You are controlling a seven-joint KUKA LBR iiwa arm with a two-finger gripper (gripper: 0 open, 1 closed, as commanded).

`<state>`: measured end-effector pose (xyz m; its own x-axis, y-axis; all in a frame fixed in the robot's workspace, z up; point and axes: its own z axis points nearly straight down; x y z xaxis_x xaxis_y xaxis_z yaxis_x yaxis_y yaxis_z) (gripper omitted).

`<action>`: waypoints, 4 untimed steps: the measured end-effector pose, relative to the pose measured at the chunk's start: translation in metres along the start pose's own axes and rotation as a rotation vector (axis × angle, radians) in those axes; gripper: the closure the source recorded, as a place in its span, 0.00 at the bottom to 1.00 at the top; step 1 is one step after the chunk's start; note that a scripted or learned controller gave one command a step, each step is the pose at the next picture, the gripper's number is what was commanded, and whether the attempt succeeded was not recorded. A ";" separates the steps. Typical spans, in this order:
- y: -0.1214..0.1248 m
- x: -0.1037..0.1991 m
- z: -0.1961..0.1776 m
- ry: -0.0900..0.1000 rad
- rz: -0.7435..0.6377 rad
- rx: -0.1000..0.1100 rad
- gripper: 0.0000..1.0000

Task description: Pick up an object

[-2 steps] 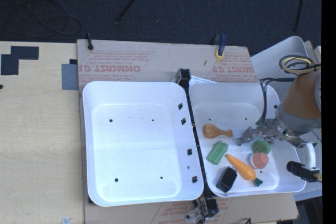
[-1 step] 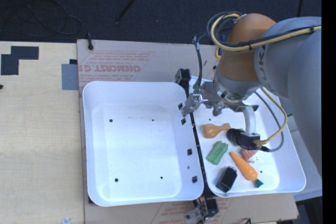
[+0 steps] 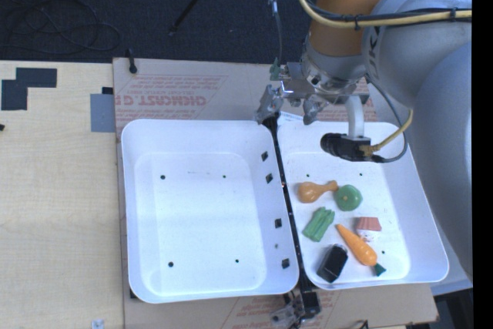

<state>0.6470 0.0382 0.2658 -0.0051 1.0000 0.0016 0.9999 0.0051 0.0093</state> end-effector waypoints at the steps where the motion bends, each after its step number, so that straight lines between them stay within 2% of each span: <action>1: -0.001 -0.066 -0.282 -0.005 0.007 -0.006 0.00; 2: -0.001 -0.062 -0.281 -0.003 -0.001 0.017 1.00; 3: -0.001 0.038 -0.270 0.001 -0.005 0.016 1.00; 4: -0.002 0.114 -0.271 0.000 -0.002 0.013 1.00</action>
<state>0.6422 0.1520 0.5366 -0.0071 1.0000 0.0015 1.0000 0.0071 -0.0037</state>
